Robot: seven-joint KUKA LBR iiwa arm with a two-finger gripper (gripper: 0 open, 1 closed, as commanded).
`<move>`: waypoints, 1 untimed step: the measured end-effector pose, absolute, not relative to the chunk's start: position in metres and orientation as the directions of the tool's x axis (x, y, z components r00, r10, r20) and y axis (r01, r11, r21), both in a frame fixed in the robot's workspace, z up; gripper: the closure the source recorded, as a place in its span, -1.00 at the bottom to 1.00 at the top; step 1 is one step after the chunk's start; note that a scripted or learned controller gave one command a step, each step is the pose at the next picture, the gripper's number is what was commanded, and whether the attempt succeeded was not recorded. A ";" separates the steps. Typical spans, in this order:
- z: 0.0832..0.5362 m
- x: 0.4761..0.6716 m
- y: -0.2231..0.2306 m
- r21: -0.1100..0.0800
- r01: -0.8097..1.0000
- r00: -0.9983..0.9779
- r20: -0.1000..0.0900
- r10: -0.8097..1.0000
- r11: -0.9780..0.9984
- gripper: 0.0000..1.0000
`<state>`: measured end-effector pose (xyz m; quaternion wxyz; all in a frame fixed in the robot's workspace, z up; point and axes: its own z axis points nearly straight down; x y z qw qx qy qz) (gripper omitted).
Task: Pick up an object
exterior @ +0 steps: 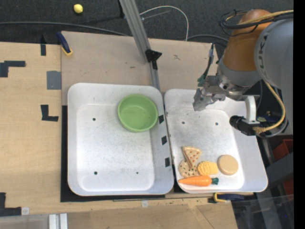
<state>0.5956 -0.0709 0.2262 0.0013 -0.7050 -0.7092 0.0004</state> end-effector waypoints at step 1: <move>0.233 0.617 -0.023 0.000 1.000 -0.007 0.002 1.000 0.007 1.00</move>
